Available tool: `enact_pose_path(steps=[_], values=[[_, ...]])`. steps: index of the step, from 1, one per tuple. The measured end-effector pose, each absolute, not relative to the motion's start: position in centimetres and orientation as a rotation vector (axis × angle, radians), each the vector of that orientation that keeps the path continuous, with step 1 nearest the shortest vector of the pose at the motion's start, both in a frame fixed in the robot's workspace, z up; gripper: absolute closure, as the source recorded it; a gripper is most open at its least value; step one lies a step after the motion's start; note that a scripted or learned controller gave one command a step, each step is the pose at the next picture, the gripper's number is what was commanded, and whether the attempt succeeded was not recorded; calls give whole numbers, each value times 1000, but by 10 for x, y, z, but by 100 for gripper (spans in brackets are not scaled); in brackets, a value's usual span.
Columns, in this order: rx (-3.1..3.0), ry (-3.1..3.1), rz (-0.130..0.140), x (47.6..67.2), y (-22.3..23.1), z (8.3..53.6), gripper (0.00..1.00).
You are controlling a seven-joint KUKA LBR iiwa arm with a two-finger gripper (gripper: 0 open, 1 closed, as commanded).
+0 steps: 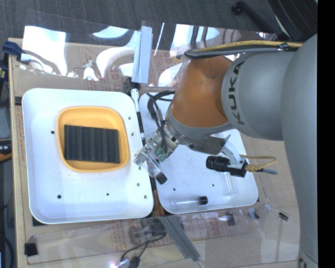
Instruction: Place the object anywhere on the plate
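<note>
– Right bin (pixel 243 193), along its near wall, what's the object?

– Small clear tube (pixel 190 204), lying flat. See-through body, dark cap or plug at one end. Looks like plastic, smooth, round. No label I can read on it.

– Touching anything?

– No. It lies alone on the white bin floor, well apart from the gripper (pixel 151 159).

– Gripper state?

– Cannot tell whether it's apart or together. It's a jumble of metal and a bit of green low over the seam between the two bins. Nothing visibly held.

– Plate?

– Yellow plate (pixel 89 115) in the left bin (pixel 39 161), rounded square, glossy raised rim. A dark ribbed rectangle (pixel 95 144) sits in its middle, with parallel grooves. The tube isn't on it.

– Bins?

– Both white, shallow, rounded corners, matte plastic look, small dark dots on the left one's floor.

– Arm?

– Grey arm (pixel 268 82), smooth shell, orange band (pixel 198 96) above the wrist, covering much of the right bin.

– Any writing?

– "KUKA" (pixel 235 96) in dark letters on the grey shell, running sideways. That's all that's legible.

– Anything else?

– Short black cylinder (pixel 219 163) beside the wrist over the right bin; can't tell what it is.
</note>
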State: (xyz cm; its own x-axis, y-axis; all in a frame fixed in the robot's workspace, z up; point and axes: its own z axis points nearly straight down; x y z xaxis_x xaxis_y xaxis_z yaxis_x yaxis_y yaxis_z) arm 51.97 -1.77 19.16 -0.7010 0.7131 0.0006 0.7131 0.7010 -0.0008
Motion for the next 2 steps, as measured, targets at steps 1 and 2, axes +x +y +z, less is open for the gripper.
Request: enact_pose_path(steps=[1,2], values=[[-1049,-2961,2,601,-8,192,100],[-1049,-2961,1,601,-8,192,0]])
